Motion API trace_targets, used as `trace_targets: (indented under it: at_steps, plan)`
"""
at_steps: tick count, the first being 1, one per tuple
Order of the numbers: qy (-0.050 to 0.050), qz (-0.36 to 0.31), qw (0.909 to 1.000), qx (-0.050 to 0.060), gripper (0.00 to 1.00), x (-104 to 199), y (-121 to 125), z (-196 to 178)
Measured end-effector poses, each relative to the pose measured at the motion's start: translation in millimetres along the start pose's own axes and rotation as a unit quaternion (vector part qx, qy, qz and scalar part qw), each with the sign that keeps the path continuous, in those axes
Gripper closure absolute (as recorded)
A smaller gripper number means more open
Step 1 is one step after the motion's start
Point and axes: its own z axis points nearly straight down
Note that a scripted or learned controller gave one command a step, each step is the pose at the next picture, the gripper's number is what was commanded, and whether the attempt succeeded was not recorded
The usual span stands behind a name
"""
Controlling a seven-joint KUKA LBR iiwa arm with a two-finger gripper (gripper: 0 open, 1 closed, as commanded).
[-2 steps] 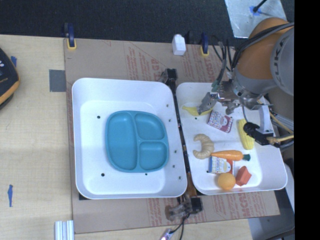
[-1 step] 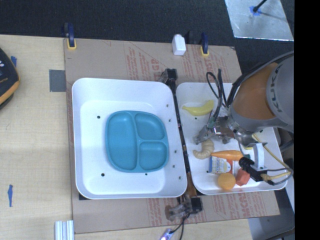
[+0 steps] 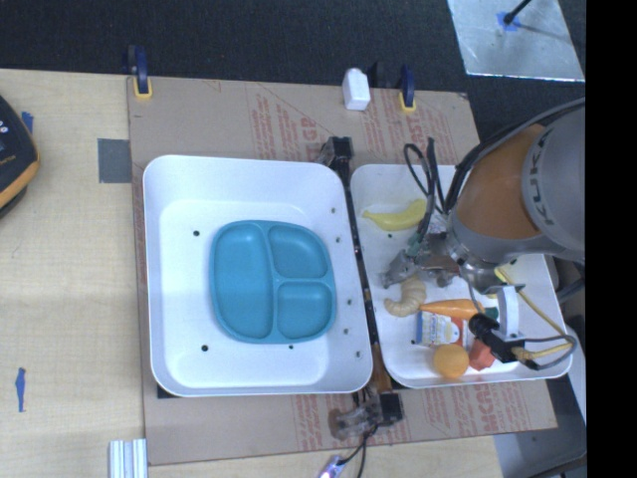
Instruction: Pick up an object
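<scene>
From above, two shallow white bins sat side by side on a brown cardboard sheet laid over the wooden bench. The left bin point(image 3: 174, 267) held a blue divided plate point(image 3: 272, 280) with three sections, lying flat near the middle and well apart from the walls. The right bin point(image 3: 383, 357) held a cluster of small things: a yellow banana point(image 3: 391, 217) near the far side, a pale curved piece point(image 3: 403, 300) just below the claw, a carrot point(image 3: 453, 309) lying crosswise beside it, a small box with a blue and white label point(image 3: 438, 330) under the carrot, an orange ball point(image 3: 451, 361) near the front wall, and a red piece point(image 3: 482, 355) just beside the ball.

The arm point(image 3: 518, 192) reached in over the right bin, its orange band covering much of the bin's right half. The gripper point(image 3: 420, 263) hung low between the banana and the pale curved piece; whether its claw was spread or closed could not be told, and nothing could be seen gripped in it.

Faint red print ran along the cardboard's edges, too small to read, as was the box label.
</scene>
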Motion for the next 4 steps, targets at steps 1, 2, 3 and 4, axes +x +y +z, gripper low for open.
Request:
trace_targets:
  at_steps: [1, 2, 3, 4]
  plan:
    - [0.0, 0.0, 1.0, 0.0, 0.0, -11, -3, 0]
    - [0.0, 0.001, 1.0, 0.0, 0.0, -1, -14, 0]
    - [0.0, 0.0, 1.0, -0.001, 0.0, -5, 3, 0]
    - [0.0, 0.001, 1.0, -0.002, 0.0, -7, 24, -1]
